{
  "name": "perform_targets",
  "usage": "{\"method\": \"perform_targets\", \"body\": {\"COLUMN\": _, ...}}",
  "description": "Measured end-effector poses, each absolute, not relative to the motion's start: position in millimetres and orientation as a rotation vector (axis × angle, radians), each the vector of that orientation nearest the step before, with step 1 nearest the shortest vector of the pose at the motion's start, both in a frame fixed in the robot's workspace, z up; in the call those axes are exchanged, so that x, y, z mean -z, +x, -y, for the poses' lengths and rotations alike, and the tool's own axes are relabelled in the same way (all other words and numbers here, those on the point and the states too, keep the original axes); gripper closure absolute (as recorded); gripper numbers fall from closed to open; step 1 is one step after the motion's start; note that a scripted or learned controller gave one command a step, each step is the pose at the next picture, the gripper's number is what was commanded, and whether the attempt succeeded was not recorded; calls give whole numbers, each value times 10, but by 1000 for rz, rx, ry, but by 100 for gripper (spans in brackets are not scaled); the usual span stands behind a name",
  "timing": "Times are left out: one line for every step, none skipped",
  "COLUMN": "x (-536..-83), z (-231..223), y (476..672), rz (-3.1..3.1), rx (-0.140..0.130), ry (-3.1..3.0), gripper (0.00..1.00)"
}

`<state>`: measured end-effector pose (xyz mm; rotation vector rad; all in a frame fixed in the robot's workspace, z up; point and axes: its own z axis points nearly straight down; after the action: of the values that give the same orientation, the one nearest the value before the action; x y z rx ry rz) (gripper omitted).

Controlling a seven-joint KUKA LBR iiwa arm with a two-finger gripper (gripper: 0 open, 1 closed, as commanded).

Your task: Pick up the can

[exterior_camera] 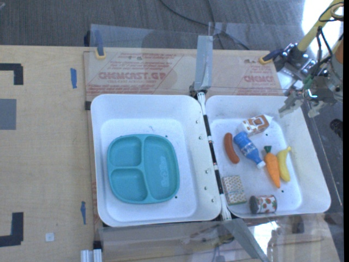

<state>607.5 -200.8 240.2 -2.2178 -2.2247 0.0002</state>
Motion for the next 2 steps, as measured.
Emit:
{"method": "perform_targets", "body": {"x": -875, "z": 1780, "y": 5767, "rz": 2214, "rx": 5, "ry": -2237, "gripper": 0}}
{"method": "perform_targets", "body": {"x": -870, "z": 1686, "y": 6220, "rz": 2130, "rx": 4, "ry": -2316, "gripper": 0}}
